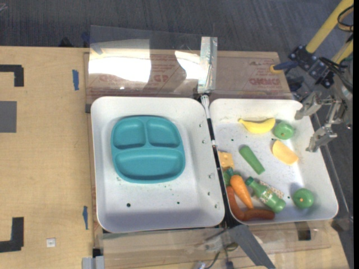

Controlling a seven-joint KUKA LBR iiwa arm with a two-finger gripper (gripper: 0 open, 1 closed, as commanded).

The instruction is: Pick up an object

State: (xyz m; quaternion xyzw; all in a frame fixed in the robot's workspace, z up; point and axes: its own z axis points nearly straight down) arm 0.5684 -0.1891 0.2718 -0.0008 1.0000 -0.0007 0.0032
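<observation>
The right bin (311, 172) holds toy foods: a yellow banana (258, 126), a green apple (284, 130), a yellow-orange slice (285, 152), a green cucumber (251, 158), a small yellow block (225, 160), a carrot (241, 188), a green bottle (265, 194), a red sausage (247, 210) and a green ball (303, 198). My gripper (310, 125) hangs over the bin's right rim, just right of the apple and the slice. Its two metal fingers (304, 110) stand apart, open, with nothing between them.
The left bin (106, 206) carries a teal divided plate (148, 148). A raised divider (210, 144) separates the two bins. A clear plastic sheet and cardboard (168, 72) lie behind them. Yellow-and-black gear (331, 21) stands at the upper right.
</observation>
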